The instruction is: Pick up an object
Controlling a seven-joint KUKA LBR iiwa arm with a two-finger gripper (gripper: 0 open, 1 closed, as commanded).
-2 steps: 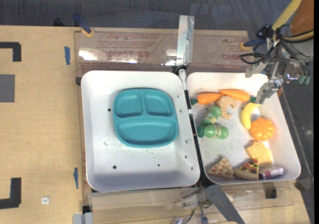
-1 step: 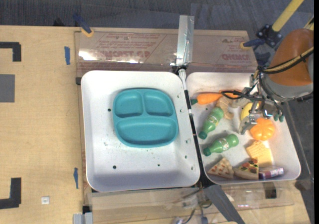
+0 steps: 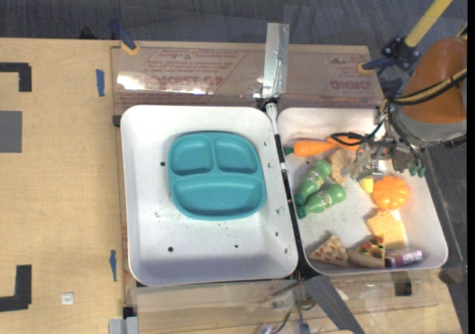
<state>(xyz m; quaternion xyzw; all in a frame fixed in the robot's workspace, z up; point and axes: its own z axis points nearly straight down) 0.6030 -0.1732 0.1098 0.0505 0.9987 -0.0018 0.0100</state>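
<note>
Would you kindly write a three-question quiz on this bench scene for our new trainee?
1. True or false: the teal divided plate lies in the left bin.
2. Which lies nearest the gripper? A) pizza slice B) orange pumpkin-shaped toy C) purple item
3. Fill in: the toy carrot lies in the ___ bin.

Key: 1 true; 2 B; 3 right.

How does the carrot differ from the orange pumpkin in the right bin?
The carrot is long and slim, lying sideways near the bin's far wall; the pumpkin is round and squat, sitting nearer the right side. The carrot lies beside the green vegetables; the pumpkin sits above the cheese wedge. Both are orange.
</note>
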